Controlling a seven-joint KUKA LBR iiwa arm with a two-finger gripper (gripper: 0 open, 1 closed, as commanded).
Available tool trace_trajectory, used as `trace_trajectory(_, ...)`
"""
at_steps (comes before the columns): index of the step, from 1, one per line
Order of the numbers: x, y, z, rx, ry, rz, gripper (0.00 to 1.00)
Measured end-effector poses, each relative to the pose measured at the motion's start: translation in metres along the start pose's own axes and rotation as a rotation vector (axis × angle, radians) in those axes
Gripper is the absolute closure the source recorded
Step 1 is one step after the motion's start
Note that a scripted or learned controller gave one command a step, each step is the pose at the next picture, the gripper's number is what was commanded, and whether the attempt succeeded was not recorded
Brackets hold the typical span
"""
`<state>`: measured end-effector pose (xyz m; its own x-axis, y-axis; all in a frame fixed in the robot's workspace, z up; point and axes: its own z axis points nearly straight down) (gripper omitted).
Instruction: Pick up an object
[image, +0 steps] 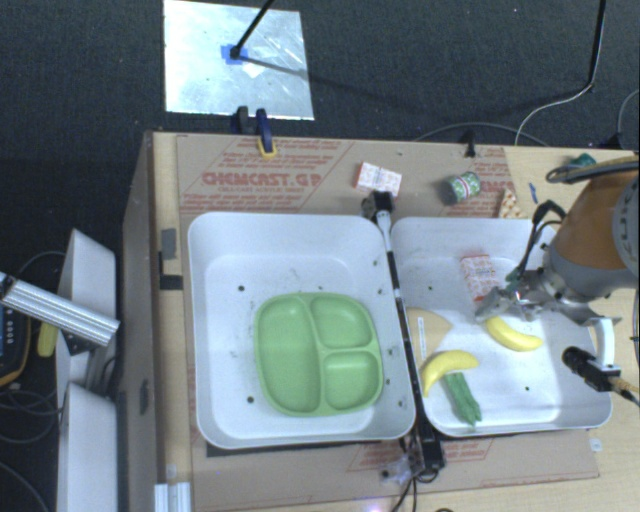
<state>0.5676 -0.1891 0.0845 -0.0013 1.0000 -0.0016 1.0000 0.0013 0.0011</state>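
Banana-shaped yellow piece (514, 335) lies in the right bin (575, 408), just below and beside the gripper (510, 300). It is short, curved, smooth and bright yellow, flat on the bin floor with its long axis running left to right. A second, longer yellow banana (446, 366) sits lower left of it, its lower end touching a green vegetable-shaped piece (462, 396). A pale wedge (428, 327) lies near the divider, and a small red-and-white packet (477, 271) lies toward the back of the same bin.

Step in hand, as judged: approach or descent over the short yellow piece; nothing is seen between the fingers, so no grasp is recorded. How far the fingers stand apart cannot be told from this slant; the metal tips blur against the bin floor.

Next move calls for centring the gripper over the piece's narrow width, across the curve, then lowering fully to the floor before closing. A smooth rounded toy of this kind will likely slip or roll out if caught off-centre.

The left bin (215, 300) holds a green divided plate (319, 353).
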Motion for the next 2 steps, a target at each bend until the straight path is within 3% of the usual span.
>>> trace_trajectory(1, 0.000, 0.001, -0.011, -0.003, 0.000, -0.002, 1.00)
trace_trajectory(2, 0.071, 0.039, -0.117, -0.006, 0.002, -0.004, 1.00)
